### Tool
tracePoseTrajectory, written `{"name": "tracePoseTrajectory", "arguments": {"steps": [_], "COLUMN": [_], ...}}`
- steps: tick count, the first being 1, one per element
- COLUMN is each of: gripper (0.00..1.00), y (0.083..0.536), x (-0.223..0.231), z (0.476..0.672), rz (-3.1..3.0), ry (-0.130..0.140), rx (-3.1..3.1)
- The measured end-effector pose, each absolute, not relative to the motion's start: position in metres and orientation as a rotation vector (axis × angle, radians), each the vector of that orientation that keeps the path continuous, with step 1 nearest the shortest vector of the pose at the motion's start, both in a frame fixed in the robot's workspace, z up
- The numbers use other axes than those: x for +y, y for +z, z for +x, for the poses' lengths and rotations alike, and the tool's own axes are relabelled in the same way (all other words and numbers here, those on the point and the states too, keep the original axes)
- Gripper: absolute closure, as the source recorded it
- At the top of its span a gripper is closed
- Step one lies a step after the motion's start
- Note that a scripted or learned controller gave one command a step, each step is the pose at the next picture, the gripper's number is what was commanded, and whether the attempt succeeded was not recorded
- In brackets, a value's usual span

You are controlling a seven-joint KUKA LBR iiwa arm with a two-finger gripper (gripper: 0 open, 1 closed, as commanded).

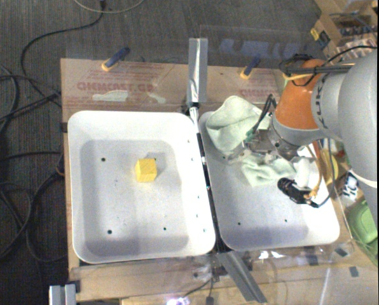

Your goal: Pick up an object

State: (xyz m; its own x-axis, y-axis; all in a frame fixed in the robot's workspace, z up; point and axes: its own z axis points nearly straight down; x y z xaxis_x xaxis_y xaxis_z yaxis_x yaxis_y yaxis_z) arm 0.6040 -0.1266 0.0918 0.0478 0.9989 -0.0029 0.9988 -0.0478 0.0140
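A pale green cloth (231, 122) lies crumpled in the far part of the right bin (272, 230), and one fold of it spreads toward the bin's middle. My gripper (261, 150) is down on that cloth, and the wrist above hides its tips. The orange band (297, 103) sits just above it. A small yellow block (146, 169) rests alone near the middle of the left bin (81, 196), far from the gripper.
A black cable plug (292, 189) hangs off the wrist over the right bin. A metal post (197, 75) stands behind the seam between the bins. Two clamps (115, 58) (250, 68) hold the cardboard backing. Loose cables lie on the floor at left.
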Motion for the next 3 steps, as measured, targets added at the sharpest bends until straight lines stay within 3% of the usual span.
{"name": "tracePoseTrajectory", "arguments": {"steps": [1,2,3], "gripper": [0.00,0.00,1.00], "y": [0.092,0.092,0.103], "x": [-0.155,-0.154,-0.152], "z": [0.595,0.592,0.594], "rz": [2.122,2.048,2.048], "ry": [0.013,0.010,0.019], "rx": [2.297,2.358,2.358]}}
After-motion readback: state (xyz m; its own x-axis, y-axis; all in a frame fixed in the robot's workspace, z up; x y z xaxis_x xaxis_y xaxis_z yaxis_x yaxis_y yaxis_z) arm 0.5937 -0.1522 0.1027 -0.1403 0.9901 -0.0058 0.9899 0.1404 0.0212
